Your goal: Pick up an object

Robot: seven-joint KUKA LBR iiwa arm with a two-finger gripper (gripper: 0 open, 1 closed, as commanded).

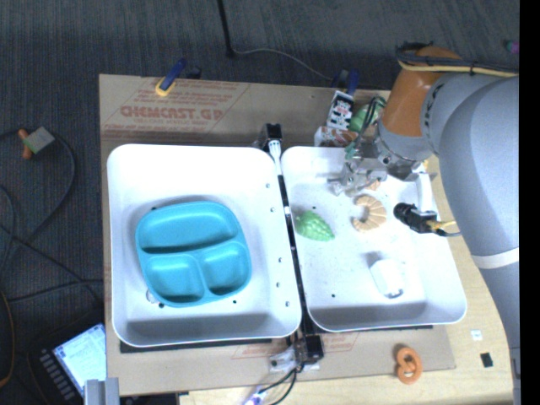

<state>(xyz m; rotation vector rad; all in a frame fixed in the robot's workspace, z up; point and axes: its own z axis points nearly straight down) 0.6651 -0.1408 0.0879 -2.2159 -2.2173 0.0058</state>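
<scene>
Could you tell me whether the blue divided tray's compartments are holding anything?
Empty: the blue tray shows three bare compartments in the left bin.

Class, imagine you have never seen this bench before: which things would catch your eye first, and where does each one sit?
The bright blue divided tray stands out most, lying in the left bin. Next comes the big grey arm with its orange band, reaching in from the right, its gripper low over the far end of the right bin. There a green object and a tan ridged one lie apart.
</scene>
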